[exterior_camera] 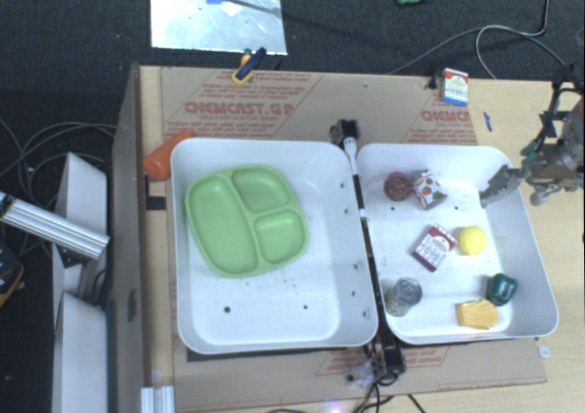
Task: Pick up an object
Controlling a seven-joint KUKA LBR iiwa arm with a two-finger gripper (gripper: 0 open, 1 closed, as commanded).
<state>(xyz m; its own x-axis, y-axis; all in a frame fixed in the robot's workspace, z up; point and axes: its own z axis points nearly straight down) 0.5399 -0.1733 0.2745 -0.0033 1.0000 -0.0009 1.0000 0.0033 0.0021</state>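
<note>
The right bin [539, 297] holds several small things. A brown round item [398, 186] and a small red-and-white box [428, 189] lie near its far side. A red packet [434, 248] and a yellow ball [472, 240] sit in the middle. A silver can [403, 293], a yellow ridged piece [477, 313] and a dark green object [501, 288] lie along the near side. My gripper [514, 181] hangs over the bin's far right rim, right of the red-and-white box and apart from every item.
The left bin [210, 329] holds a green divided tray [245, 219]. An orange object [157, 157] lies outside its far left corner. A small red-and-white carton [454, 88] and a yellow-and-blue clip [247, 66] rest on the cardboard behind the bins.
</note>
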